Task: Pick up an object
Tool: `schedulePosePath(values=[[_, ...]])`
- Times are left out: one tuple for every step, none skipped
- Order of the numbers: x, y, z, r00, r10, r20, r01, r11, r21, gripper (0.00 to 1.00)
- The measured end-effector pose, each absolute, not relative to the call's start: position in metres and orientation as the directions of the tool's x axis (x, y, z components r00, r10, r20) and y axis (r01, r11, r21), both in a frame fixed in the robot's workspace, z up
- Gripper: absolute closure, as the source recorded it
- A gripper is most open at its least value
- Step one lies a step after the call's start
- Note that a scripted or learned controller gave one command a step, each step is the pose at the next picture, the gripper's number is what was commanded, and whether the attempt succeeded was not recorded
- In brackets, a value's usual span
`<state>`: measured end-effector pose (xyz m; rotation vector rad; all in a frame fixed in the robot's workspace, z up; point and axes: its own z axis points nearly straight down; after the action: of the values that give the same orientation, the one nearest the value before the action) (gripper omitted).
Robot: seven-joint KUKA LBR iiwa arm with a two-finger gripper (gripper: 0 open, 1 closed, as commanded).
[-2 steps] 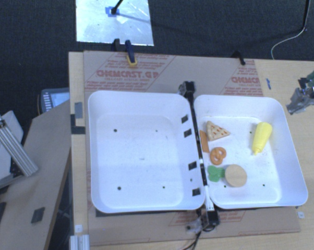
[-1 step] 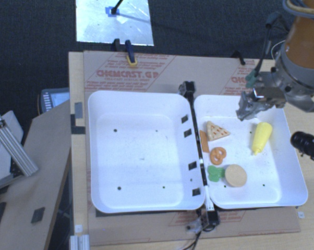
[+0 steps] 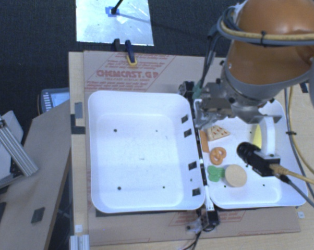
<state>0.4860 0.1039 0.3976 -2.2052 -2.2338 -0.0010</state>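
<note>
I had my hand (image 3: 206, 120) low over the far left corner of the right bin (image 3: 287, 194), close to the divider between it and the left bin (image 3: 141, 150). My own wrist hid the fingertips, so I cannot tell whether the hand was open, closed, or gripping anything. Nothing showed between the fingers, so I judged the pick not yet made: I was at the reach-and-descend step. The candidates lay just beside the hand, toward the near side of that bin: a tan cracker-like wedge (image 3: 218, 133) nearest, then a pretzel (image 3: 217, 154), a green piece (image 3: 215, 173) and a round beige disc (image 3: 235, 175) touching or almost touching it. A yellow piece (image 3: 257, 136) lay partly hidden by a white bracket. The next move, as I saw it, called for centring over one item, probably the wedge, and closing squarely without nudging its neighbours.
</note>
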Motion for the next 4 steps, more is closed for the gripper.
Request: schedulePosePath(values=[[0.487,0.132,0.485,-0.008,1.000,0.004,1.000,0.008,0.011,1.00],[0.511,0.186,0.489,-0.009,1.000,0.002,1.000,0.009,0.003,1.00],[0.567,0.226,0.538,-0.007,1.000,0.003,1.000,0.007,0.009,1.00],[0.565,0.225,0.547,-0.008,1.000,0.002,1.000,0.008,0.006,1.00]])
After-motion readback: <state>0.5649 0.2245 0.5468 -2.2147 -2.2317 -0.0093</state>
